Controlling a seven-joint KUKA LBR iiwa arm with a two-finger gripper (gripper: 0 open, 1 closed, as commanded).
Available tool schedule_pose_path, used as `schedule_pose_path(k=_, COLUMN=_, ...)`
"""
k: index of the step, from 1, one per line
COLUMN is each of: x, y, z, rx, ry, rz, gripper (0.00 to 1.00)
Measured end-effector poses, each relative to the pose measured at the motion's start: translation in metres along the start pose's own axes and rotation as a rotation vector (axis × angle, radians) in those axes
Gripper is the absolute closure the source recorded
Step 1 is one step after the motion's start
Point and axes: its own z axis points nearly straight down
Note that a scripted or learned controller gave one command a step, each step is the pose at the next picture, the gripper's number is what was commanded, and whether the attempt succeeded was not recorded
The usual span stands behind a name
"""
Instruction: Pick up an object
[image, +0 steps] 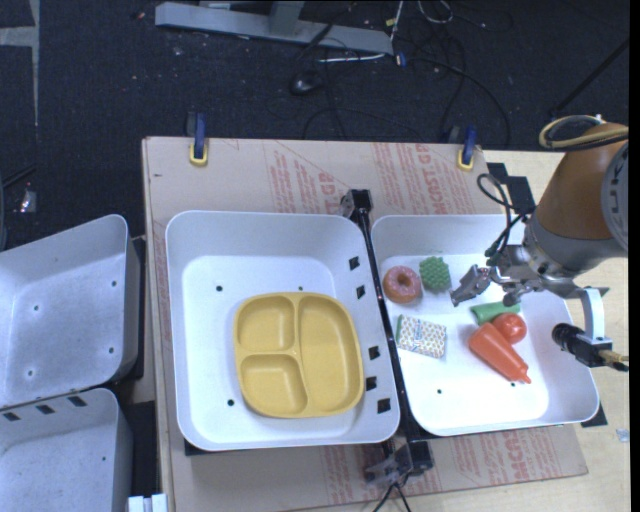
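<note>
The right bin (470, 405) holds a pink-brown doughnut (403, 285), a knobbly green toy (434, 273), a green-dotted white packet (421, 336), an orange carrot (498, 352), a red tomato (511, 327) and a small green piece (486, 312). My gripper (488, 288) hangs over the middle of this bin, just above the green piece and right of the knobbly green toy. Its fingers stand open with nothing between them.
The left bin (200, 300) carries a yellow divided plate (298, 354). A black divider (380, 310) runs between the two bins. A black fitting (578, 342) sits at the right bin's right rim. Spare white bins (60, 300) lie off the bench to the left.
</note>
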Motion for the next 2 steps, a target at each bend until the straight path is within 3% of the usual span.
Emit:
schedule_pose_path(k=1, x=-0.001, y=0.001, z=0.05, rx=-0.008, ry=-0.005, rz=0.0, gripper=0.0)
schedule_pose_path(k=2, x=-0.002, y=0.004, z=0.035, rx=-0.016, ry=-0.007, rz=0.0, gripper=1.0)
